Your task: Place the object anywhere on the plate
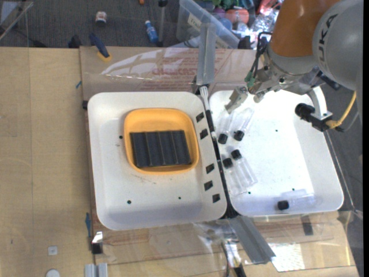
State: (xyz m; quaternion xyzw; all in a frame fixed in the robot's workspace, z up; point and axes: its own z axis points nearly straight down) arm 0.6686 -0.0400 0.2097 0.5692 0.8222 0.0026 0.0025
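Note:
An orange-yellow plate lies in the left bin. A black ridged rectangular object rests flat on the plate, filling most of its middle. My gripper hangs over the far left corner of the right bin, well to the right of the plate. Its pale fingers stand apart, open, with nothing between them.
Clear plastic pieces with black caps lie in the right bin: one near the gripper, one lower, one at the front. A ridge with black clips divides the bins. A tub of toys stands behind.

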